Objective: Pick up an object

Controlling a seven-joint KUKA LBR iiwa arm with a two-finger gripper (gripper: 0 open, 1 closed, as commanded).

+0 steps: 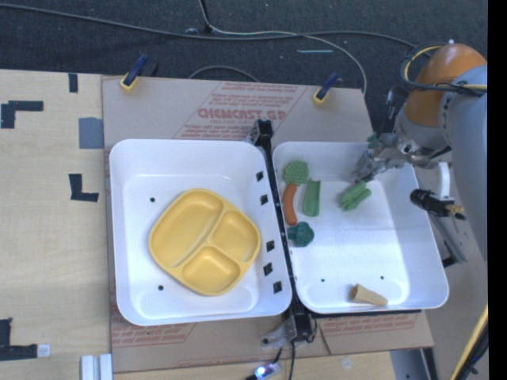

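Arm cropped, fingertips unclear

The arm [463, 125] ran off the right edge; the gripper [369, 167] above the green toy [355, 195] was too small to read.

Two white bins [127, 212] sit on brown cardboard [182, 109] printed with red lettering. A yellow divided plate [204, 241] lies in the left one. The right bin holds green pieces [310, 197], an orange-red carrot [290, 204], a teal lump [301, 233] and a tan wedge [368, 295]. Yellow-and-blue clamps [133, 72] grip the cardboard; the arm's band [444, 81] is orange
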